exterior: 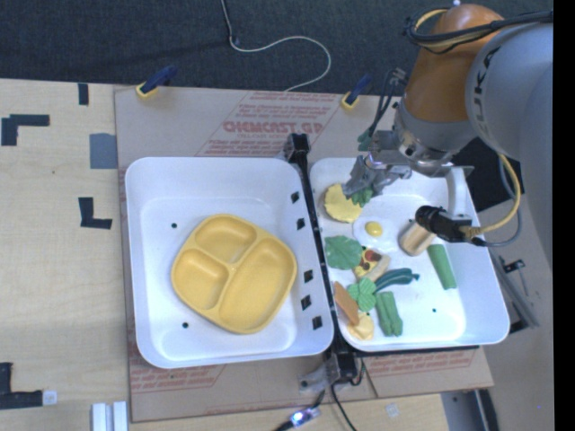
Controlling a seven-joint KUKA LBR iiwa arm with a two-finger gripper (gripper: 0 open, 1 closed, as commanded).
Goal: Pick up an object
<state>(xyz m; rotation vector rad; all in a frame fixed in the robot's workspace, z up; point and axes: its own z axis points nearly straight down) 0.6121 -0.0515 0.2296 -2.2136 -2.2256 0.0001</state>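
Note:
The right bin (481, 308) holds several toy foods. A yellow round piece (339, 207) lies at its back left, with a fried egg (372, 230) beside it. My gripper (364, 185) hangs low over the back left of this bin, right at the yellow piece's far edge, where a small green bit shows. A tan roll (414, 238) and a green bean (441, 267) lie to the right. Nearer the front are a green leaf (340, 251), a pizza slice (371, 263), a hot dog (346, 303) and a green pickle (388, 313).
The left bin (148, 241) bears a yellow divided plate (234, 273). A black divider (306, 232) runs between the bins. The arm's orange band (446, 52) and grey body stand over the right bin's back right corner. A cable (278, 48) lies on the dark floor behind.

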